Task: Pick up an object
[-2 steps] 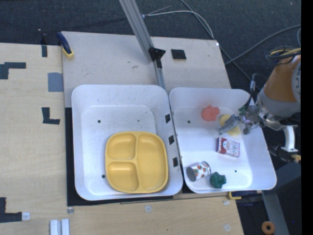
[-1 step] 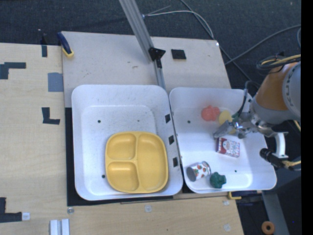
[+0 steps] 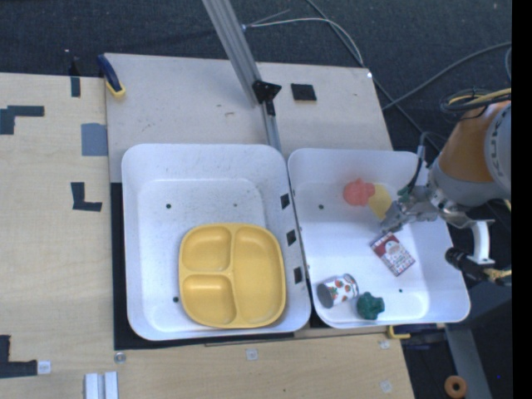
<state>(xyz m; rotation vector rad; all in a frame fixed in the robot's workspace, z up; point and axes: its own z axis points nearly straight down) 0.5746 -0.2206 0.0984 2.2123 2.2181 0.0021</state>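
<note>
My gripper [image 3: 393,219] reaches into the right bin [image 3: 332,169] from the right. Its tip hangs just above a small red-and-white packet [image 3: 392,253] and beside a yellow object [image 3: 381,199]. A pink-red rounded object [image 3: 359,192] lies just left of the yellow one. Near the bin's front wall lie a white patterned cup on its side [image 3: 337,290] and a green lump [image 3: 371,306]. Nothing shows between the gripper's fingers.
The left bin [image 3: 150,173] holds a yellow divided plate [image 3: 232,275]. A grey metal pole [image 3: 237,36] slants down to the gap between the bins. Cables run across the dark floor behind the bench.
</note>
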